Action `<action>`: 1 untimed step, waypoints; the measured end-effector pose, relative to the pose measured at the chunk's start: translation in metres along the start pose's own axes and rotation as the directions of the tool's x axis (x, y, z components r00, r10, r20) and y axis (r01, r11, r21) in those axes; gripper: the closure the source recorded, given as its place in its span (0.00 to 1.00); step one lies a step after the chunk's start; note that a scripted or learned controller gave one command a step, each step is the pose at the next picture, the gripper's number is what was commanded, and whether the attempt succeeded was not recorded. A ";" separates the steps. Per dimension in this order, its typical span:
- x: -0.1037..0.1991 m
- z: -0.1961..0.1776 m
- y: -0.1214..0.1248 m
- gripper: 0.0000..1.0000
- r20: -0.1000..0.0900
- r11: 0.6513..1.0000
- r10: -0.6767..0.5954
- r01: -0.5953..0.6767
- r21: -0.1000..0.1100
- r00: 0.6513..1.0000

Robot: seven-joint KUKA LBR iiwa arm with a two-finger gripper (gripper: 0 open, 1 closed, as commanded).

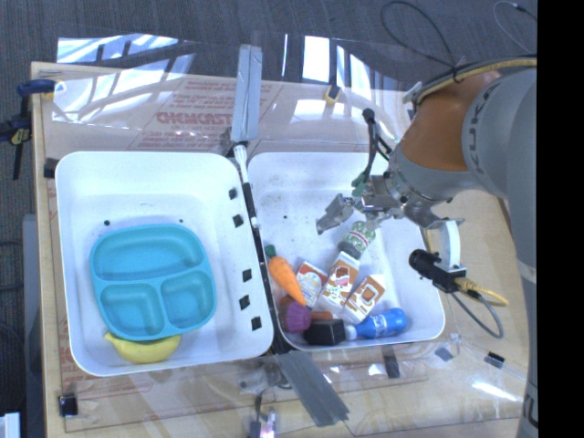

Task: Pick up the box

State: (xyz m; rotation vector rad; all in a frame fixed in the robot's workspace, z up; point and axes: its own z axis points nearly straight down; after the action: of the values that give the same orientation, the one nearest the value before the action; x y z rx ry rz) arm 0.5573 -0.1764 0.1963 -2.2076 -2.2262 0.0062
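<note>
In the left bin [73,245], a blue divided tray [152,277] is lying with a banana [141,347] touching its near edge. In the right bin [283,190], small cartons are clustering by a carrot [286,279]; the box [343,276] is resting there untouched, so the pick seems barely begun. The gripper [351,210] is hovering just above it, fingers spread and holding nothing. The bins are sitting on a glossy bench [182,99] over dark carpet [137,7].

One fixed overhead camera looks down slantwise on both bins [164,167].
</note>
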 end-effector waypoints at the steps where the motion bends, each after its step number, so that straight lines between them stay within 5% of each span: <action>1: 0.013 0.098 -0.047 0.00 0.000 1.000 -0.025 0.025 -0.003 1.000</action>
State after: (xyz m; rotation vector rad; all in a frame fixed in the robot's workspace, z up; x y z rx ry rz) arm 0.5096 -0.1639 0.0989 -2.1811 -2.2551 0.0036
